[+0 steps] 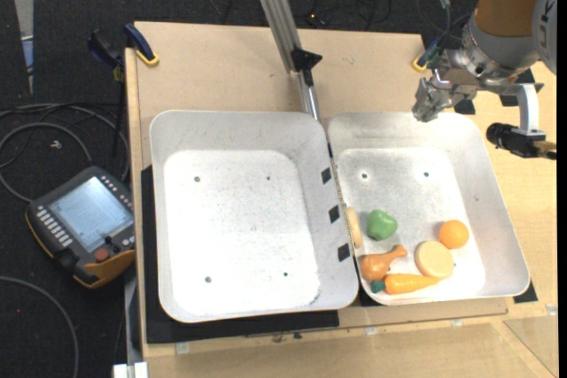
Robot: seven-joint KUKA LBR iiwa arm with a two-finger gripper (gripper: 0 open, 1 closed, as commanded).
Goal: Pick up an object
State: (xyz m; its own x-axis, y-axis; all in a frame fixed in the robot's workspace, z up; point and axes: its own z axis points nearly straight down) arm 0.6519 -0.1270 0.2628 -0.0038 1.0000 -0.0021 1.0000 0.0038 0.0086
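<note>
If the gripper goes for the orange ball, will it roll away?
Probably. The orange ball looks round and smooth, so a glancing touch could send it rolling. The cream disc beside it may block it on that side. It looks like a light toy, easy to knock.

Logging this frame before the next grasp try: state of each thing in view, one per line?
gripper: over the right bin's far rim, nothing seen in it
right bin: toys clustered at its near end
green toy: lying loose
orange ball: lying loose
round yellow toy: against the carrot
carrot: lying flat
drumstick: lying flat
</note>
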